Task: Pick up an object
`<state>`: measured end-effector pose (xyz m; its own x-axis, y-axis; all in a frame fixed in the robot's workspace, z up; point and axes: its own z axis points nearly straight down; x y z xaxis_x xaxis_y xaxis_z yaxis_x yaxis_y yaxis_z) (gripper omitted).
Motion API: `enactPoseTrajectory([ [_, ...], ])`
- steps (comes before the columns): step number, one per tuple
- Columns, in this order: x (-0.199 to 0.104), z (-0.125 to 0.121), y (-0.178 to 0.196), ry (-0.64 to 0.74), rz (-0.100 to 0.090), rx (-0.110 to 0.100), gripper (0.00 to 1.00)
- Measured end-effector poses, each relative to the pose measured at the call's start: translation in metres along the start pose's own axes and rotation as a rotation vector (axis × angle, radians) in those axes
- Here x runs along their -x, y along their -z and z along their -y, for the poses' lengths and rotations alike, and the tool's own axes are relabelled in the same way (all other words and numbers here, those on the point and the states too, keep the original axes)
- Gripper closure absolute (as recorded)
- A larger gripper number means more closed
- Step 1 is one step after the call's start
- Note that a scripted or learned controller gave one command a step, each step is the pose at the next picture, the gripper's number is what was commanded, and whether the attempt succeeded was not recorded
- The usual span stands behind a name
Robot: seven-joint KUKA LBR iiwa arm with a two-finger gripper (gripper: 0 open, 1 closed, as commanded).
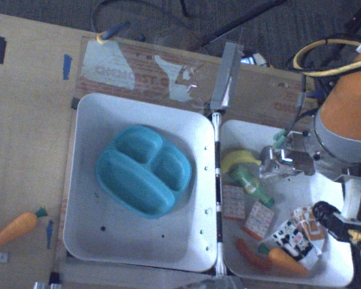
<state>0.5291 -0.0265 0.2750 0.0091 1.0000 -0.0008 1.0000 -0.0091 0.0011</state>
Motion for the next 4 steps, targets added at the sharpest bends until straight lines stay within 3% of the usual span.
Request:
enactPoseTrajectory([
  [1,0.0,-0.1,-0.002,-0.025,0.0,0.0,1.0],
  [2,0.009,-0.083,-0.045,0.062,-0.001,-0.003,1.0],
  [3,0.018,-0.134,-0.006,-0.189,0.001,0.002,1.0],
  [4,0.031,-0.138,0.026,-0.198,0.0,0.002,1.0],
])
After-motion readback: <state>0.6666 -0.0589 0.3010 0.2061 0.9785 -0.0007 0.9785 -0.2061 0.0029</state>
